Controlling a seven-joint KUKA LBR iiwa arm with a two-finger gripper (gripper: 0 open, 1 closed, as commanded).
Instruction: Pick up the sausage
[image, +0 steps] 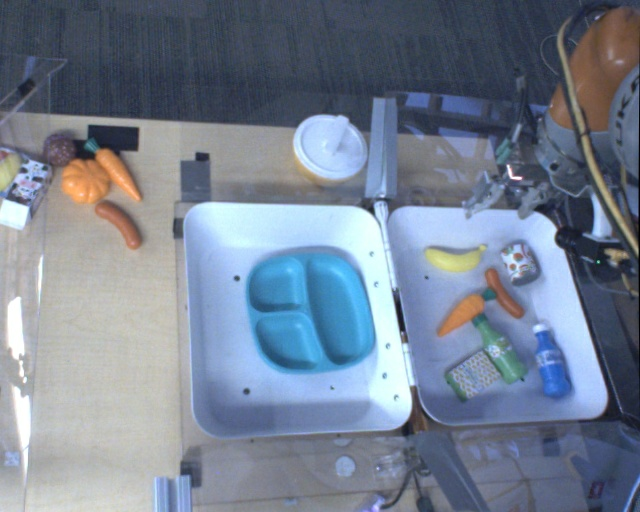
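In the right bin (590, 395), the sausage (504, 294) is lying w/ its long axis running upper-left to lower-right, just beside the carrot (461, 314) and below the small can (519, 262). The gripper (503, 190) is hanging over the bin's far rim, so the sausage is sitting toward the viewer and slightly right of it; can't tell how the gripper is set. The blue divided tray (304, 310) in the left bin (215, 400) is looking like hard moulded plastic. The sausage is appearing smooth, glossy, rounded, red-orange; the banana (454, 258) is a curved, matte yellow.
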